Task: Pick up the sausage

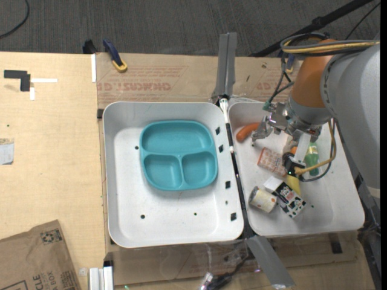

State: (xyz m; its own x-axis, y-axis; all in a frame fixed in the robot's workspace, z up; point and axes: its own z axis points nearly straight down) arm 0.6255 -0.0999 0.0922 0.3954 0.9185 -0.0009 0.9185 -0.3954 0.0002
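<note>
Currently your gripper (pixel 279 125) hovers just right of the orange sausage (pixel 244 132) in the right bin (pixel 338 219); its grasp state is unclear, and the sausage is not yet lifted.

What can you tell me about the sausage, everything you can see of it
The sausage is a small orange-red, smooth, slightly curved piece that looks like plastic toy food. It lies flat near the upper left corner of the right bin, its long axis slanting up toward the right. Its right end runs up to the gripper, which sits beside it; whether they touch is unclear. Nothing else touches it.
</note>
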